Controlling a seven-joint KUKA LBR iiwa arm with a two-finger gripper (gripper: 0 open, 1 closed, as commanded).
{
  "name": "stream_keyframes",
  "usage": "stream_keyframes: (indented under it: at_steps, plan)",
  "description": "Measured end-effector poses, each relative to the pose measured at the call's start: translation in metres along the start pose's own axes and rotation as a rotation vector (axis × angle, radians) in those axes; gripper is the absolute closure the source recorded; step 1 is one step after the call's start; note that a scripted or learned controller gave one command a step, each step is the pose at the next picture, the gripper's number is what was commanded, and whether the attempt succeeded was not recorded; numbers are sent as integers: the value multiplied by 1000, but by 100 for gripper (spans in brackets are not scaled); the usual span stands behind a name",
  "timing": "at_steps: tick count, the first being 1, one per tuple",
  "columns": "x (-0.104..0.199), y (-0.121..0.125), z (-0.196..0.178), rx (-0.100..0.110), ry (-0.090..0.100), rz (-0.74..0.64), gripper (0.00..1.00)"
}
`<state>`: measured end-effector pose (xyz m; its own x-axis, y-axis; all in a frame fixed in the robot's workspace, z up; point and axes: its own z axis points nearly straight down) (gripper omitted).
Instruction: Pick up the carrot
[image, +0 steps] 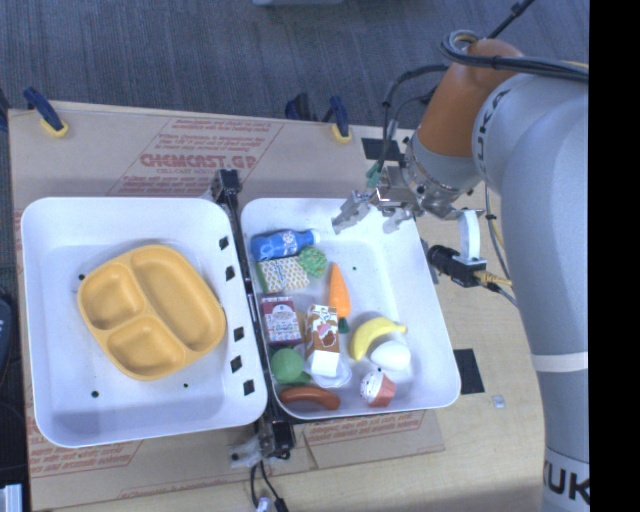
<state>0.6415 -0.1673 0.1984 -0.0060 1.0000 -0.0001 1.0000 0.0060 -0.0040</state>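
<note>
The carrot (339, 289) lies in the right-hand bin (432, 330), roughly in the middle of it, with its long axis running up and down the view: the green-topped end points toward the far rim and the orange body tapers toward the near side. The gripper (369, 213) hangs over the far edge of that same bin, up and a little to the right of the carrot, well apart from it and clearly above the clutter. Its two fingers look spread, with nothing between them. So from where it sits the carrot is toward the near side and slightly left, a short slide along the bin and then a drop. I'd judge the grip needs to close across the carrot's narrow width, not along its length. The crowding matters: a green-and-white waffle-patterned packet (284, 272) and a blue bottle (281, 243) sit just to its left, a small carton (322, 327) touches or nearly touches its lower end, and a banana (374, 332) lies just beside it on the right.
</note>
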Motion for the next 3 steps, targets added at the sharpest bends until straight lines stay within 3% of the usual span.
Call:
stream_keyframes:
  at_steps: [1, 2, 3]
  plan:
    - [0, -34, 107, 1, 0, 3, 0]
    - [0, -34, 97, 2, 0, -1, 100]
    - [14, -63, -3, -1, 0, 206, 100]
